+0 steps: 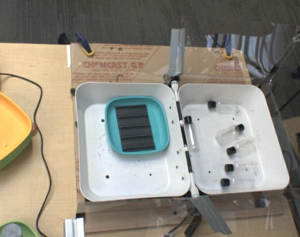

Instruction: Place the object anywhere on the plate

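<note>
A teal square plate [137, 124] with rounded corners lies in the left white bin [91, 147], toward its back. A dark ridged rectangular insert [134, 128] fills the plate's middle. In the right white bin [268, 117] lie several clear plastic vials with black caps: one small one [211, 104] near the back, a thin one [190, 132] along the bin's left wall, and others [229, 134] [237, 181] scattered toward the front right.
The two bins meet at a central seam [183, 132]. Cardboard [120, 60] lies behind them. Yellow and green dishes [7, 132] and a black cable [41, 147] are on the wooden bench at the left.
</note>
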`<state>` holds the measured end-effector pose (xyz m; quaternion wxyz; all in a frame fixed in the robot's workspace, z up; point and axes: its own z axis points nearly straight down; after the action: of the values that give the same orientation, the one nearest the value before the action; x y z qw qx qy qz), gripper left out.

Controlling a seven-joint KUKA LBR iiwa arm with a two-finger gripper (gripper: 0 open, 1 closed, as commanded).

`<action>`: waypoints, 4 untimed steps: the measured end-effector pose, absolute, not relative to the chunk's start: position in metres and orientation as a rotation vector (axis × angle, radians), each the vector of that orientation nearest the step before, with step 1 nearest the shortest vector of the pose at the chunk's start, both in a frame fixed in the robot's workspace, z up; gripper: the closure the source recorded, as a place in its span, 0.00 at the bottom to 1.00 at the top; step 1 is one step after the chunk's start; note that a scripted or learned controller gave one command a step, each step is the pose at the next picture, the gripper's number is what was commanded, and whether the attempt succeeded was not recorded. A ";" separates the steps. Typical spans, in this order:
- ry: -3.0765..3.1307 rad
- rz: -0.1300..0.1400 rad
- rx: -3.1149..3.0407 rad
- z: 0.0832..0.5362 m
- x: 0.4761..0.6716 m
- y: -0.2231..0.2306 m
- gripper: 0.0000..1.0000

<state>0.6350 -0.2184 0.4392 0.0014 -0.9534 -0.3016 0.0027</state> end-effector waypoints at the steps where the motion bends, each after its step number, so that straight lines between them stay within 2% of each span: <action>1: -0.735 0.008 -3.053 0.439 0.641 -0.223 0.00; 3: -0.324 0.004 -3.123 0.440 0.652 -0.223 0.00; 4: -0.319 0.003 -3.124 0.441 0.654 -0.223 0.00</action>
<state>0.6538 -0.2229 0.4405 0.0008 -0.9948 -0.1015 0.0010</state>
